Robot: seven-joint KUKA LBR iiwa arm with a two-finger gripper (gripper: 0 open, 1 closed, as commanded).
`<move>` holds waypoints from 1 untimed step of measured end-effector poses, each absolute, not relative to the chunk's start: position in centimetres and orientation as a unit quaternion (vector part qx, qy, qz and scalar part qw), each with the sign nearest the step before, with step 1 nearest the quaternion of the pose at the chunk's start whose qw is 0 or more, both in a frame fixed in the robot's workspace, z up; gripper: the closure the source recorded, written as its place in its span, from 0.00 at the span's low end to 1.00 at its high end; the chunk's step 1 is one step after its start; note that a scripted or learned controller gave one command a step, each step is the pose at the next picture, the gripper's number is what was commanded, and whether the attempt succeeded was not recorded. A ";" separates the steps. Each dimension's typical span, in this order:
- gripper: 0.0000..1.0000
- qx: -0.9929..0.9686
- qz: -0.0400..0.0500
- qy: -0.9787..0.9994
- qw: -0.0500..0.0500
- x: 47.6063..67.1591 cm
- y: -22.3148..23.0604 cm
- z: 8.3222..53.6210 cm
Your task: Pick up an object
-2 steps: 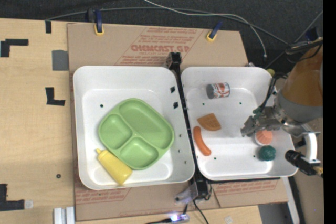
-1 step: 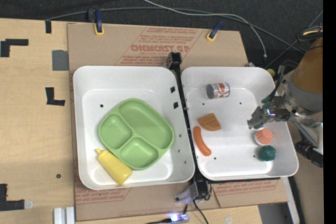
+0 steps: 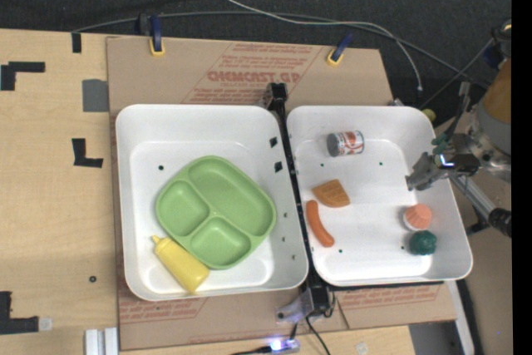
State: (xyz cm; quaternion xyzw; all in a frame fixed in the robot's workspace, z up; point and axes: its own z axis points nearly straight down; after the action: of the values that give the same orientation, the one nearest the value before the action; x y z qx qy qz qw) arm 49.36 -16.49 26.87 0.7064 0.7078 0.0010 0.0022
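On the counter, seen from above at a slant, two shallow white bins sit side by side on a brown cardboard sheet held by two clamps at its far edge. Left bin: a green divided plate lies near the middle, three compartments up; a yellow bottle lies on its side at the plate's near-left edge, touching or just overlapping the rim. Right bin: a small can lies on its side near the far wall; an orange wedge-shaped piece rests left of centre; a red-orange sausage lies just beside it, nearer the camera, and close to the wall shared with the left bin. By the right wall sit a round pink-orange item and, just nearer the camera, a dark green round item (the two are close, perhaps touching).

Gripper: it hangs over the right bin's right side, just beyond the pink-orange item, the arm reaching in from the right. Its dark fingers point down and leftward; how far apart they stand cannot be told, and nothing is seen between them. All objects rest on the bin floors. A pale cable runs across the dark background beyond the counter.
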 end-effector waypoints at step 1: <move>1.00 0.705 -0.001 0.709 -0.001 51.0 -11.1 25.2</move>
State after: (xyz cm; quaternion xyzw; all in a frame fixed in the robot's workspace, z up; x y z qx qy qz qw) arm 50.99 -11.11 25.23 0.7050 0.7092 -0.0005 -0.0011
